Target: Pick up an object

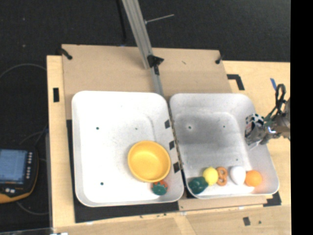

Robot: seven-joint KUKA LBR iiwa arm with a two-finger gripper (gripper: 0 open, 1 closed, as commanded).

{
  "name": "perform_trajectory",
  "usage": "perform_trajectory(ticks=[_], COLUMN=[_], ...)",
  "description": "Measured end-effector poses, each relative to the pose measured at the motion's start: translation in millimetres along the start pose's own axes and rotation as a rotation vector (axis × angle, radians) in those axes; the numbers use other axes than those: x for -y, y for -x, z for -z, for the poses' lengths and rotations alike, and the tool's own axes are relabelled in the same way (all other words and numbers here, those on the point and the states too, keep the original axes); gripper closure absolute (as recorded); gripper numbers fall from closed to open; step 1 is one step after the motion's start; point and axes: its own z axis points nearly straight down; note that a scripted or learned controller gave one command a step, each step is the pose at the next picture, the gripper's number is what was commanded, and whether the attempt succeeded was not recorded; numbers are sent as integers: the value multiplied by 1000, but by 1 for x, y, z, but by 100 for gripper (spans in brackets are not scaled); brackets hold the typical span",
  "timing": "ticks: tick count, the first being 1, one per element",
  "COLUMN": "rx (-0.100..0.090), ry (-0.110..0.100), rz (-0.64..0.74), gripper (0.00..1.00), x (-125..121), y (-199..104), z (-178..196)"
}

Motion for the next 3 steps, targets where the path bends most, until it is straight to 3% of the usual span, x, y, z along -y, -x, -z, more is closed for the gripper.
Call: perform_trajectory(ticks=[3], rx=[-4], ry=[-6], rz=[4], gripper=[100], x=[-64], y=[-147], z=[1])
